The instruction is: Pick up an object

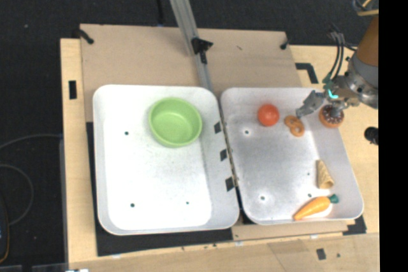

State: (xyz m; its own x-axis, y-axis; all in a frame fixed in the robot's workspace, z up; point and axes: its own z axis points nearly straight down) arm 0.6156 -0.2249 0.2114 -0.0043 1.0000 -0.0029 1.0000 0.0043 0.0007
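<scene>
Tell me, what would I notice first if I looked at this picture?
Probably the green bowl, sitting alone near the top of the left bin. Then the bright toys in the right bin: a red ball near the top and an orange carrot in the bottom corner. The gripper hangs over that bin's top right corner.

Green bowl (175, 122) — orange carrot (312, 207)
</scene>
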